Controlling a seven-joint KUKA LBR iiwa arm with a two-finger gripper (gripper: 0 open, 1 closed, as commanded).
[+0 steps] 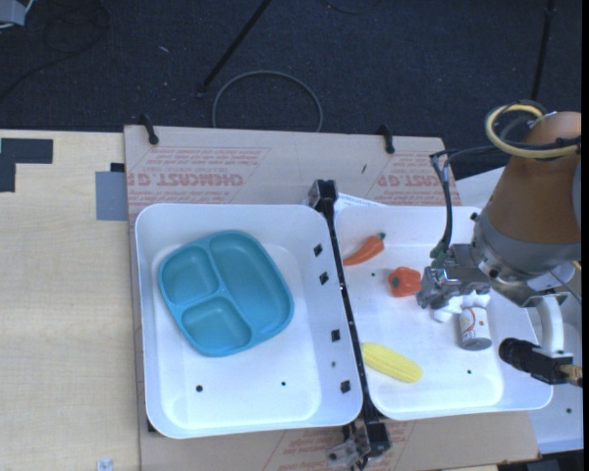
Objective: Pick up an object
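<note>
The hand [440, 292] is low in the right bin [442, 400]; whether it is wide or narrow, one cannot tell. Just left of the hand lies an orange pepper [404, 282]. Farther left and up from the hand lies a carrot [364, 249]. Below-left of the hand lies a corn cob [392, 363]. A small white bottle [473, 328] lies just below-right of the hand. Well left of the hand, the left bin [226, 405] carries a blue divided plate [224, 291].

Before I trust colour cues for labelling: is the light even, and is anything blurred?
Camera view: both white bins evenly lit, no hard glare; the blue tray, carrot and corn read sharp; the hand is soft and small, its detail unclear.
</note>
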